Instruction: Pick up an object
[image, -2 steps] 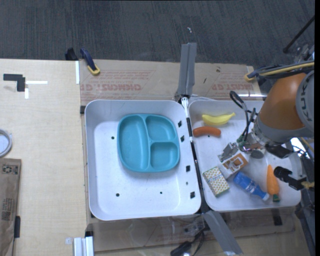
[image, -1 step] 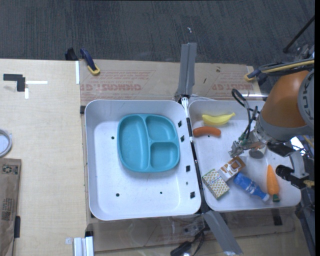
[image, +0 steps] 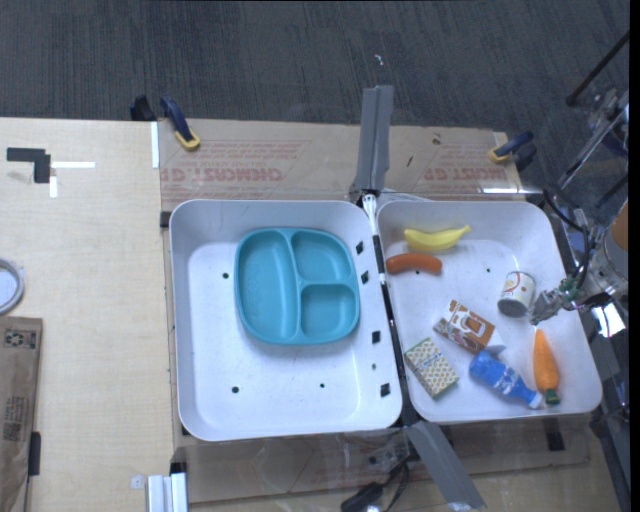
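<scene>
- Gripper (image: 545, 303) status: it hovers at the right bin's (image: 478, 208) right edge, beside the small cup (image: 516, 293); I cannot tell its state from this view.
- Candidate object: the cup lies on its side. Risk: it rolls away on contact.
- Carrot (image: 544, 363) lies just below my wrist, against the bin wall. Risk: wall collision during descent.
- Blue bottle (image: 503, 380) touches the carrot. Risk: a grasp there disturbs both.
</scene>
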